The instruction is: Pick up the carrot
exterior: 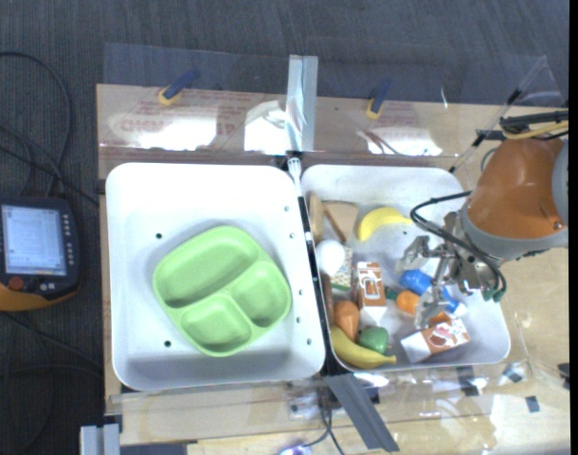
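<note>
The carrot (347, 315) is a short orange piece lying in the right bin (478, 349), near its left wall and just above a banana (357, 352). My gripper (434, 266) hangs over the middle of that bin, to the right of the carrot and well apart from it. Its fingers (417, 250) stand open above a small blue toy (415, 281) and a small orange ball (406, 301). Nothing is held between them.
The right bin is crowded: a second banana (382, 220), a white egg (331, 254), a small orange-and-white carton (370, 284), a green fruit (372, 338) and a red-and-white carton (441, 335). The left bin (137, 207) holds a green divided plate (223, 290).
</note>
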